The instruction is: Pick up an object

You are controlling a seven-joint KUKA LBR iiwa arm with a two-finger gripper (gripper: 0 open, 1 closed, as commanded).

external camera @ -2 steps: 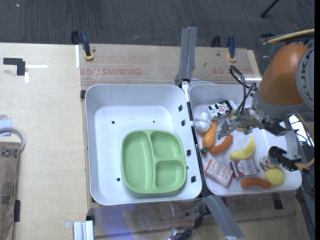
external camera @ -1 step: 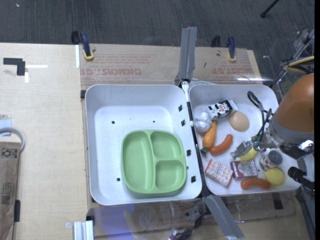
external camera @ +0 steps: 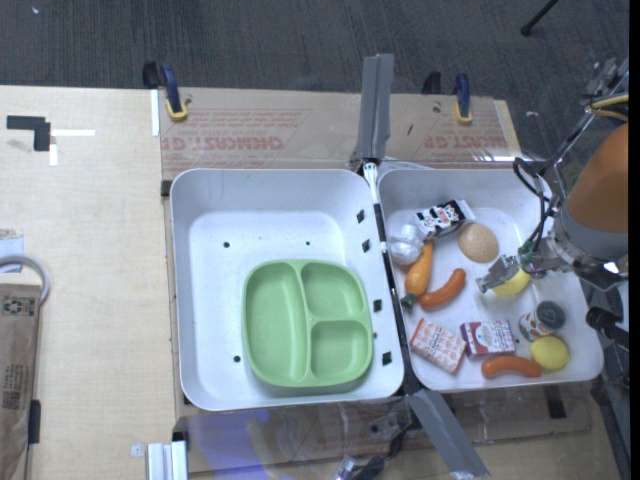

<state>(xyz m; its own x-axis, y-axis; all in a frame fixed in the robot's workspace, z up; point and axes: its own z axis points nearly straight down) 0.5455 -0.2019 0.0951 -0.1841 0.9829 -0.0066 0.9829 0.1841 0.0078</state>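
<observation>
Both bins (external camera: 190,268) are white. The left 1 holds a pale green divided plate (external camera: 305,323). In the right: a black-and-white cow-patterned carton (external camera: 443,217), a tan ball (external camera: 479,242), an orange carrot (external camera: 421,268), 2 orange-red sausages (external camera: 445,288), 2 red-and-white packets (external camera: 437,343), a yellow lemon (external camera: 549,352). The arm's band (external camera: 605,183) is orange.

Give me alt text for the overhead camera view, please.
The gripper is low in the right bin, right at a yellow object among toy foods. The left bin holds a green divided plate.
</observation>
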